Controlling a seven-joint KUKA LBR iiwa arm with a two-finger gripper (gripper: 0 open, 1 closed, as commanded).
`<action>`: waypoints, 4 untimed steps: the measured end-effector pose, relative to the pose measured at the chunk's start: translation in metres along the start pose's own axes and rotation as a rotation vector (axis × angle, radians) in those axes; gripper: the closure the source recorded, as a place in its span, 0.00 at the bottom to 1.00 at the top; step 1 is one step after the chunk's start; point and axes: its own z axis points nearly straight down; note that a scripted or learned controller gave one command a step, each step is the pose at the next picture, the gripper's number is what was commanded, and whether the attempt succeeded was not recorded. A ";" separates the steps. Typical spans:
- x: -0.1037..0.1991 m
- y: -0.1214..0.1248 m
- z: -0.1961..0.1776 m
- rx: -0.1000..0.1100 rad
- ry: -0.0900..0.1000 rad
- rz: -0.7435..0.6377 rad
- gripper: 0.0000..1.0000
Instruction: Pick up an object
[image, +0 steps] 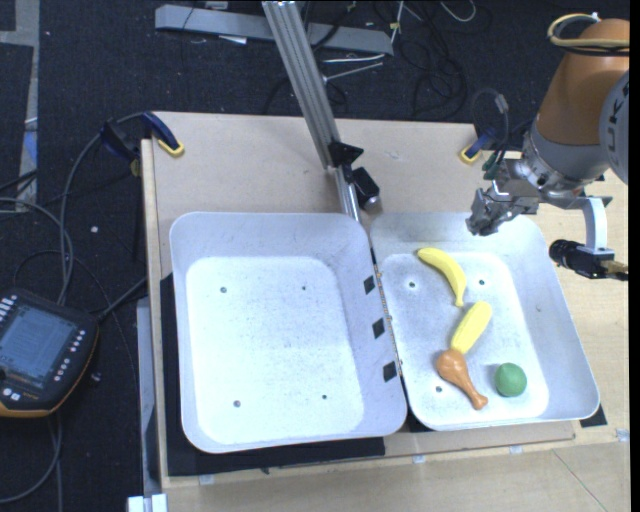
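Claw (487, 222) hung over the right bin's (560, 300) far rim, grip unreadable; I judged the banana (443, 270) next, needing descent.

Lay in the right bin (560, 300): banana (443, 270) rearmost, corn cob (470, 326) before it, drumstick (461, 377) left of ball (511, 379).

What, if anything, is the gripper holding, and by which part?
Nothing. The gripper hangs above the right bin's far edge, apart from the banana, yellow piece, drumstick and green ball.
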 end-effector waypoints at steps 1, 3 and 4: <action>0.000 0.001 -0.049 0.001 0.000 0.000 1.00; 0.099 -0.041 -0.033 0.005 0.002 -0.004 1.00; 0.146 -0.064 -0.035 0.005 0.002 -0.004 1.00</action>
